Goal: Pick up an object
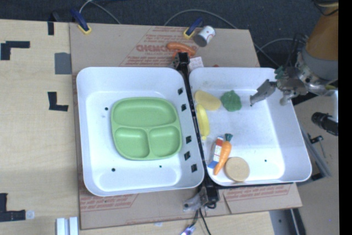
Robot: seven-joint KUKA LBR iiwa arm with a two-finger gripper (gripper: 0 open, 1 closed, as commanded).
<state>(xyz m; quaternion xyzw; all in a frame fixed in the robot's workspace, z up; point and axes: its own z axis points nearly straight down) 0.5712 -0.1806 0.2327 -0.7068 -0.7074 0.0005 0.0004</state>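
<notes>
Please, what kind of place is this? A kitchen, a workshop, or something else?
Most likely a robotics lab bench, not a kitchen: two white bins clamped onto cardboard, toy food such as a carrot and a green plate, and a robot arm's gripper reaching in.

R bin (pixel 286 168) right half free, toys (pixel 220 118) crowd left
</notes>
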